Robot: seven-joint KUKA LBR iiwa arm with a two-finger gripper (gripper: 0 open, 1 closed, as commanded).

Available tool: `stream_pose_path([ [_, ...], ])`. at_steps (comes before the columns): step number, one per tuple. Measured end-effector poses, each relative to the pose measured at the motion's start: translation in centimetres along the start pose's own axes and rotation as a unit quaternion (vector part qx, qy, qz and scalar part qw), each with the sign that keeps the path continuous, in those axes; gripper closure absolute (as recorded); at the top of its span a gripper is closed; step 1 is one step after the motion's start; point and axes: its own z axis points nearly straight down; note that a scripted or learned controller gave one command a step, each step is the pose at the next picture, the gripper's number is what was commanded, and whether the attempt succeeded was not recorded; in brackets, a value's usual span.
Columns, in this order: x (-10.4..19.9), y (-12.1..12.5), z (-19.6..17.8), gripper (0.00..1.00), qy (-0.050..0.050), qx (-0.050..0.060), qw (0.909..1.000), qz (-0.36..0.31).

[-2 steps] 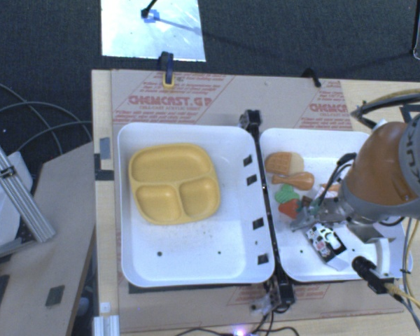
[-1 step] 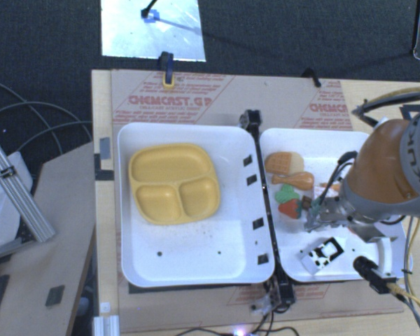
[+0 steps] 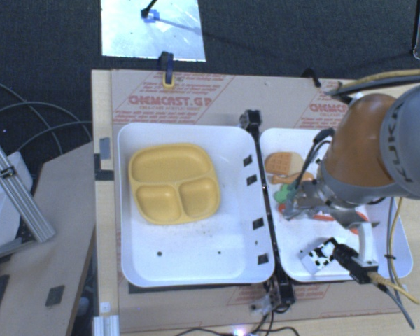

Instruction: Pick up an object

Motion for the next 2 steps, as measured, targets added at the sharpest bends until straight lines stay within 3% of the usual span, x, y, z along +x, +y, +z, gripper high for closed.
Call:
stream_pose_path([
  [1,5.8,0.0,-5.3,1.0,0.0,0.001,1.0,0.001],
  [2,11.4,5.0,-7.5,1.0,0.0,0.001,1.0,0.002],
])
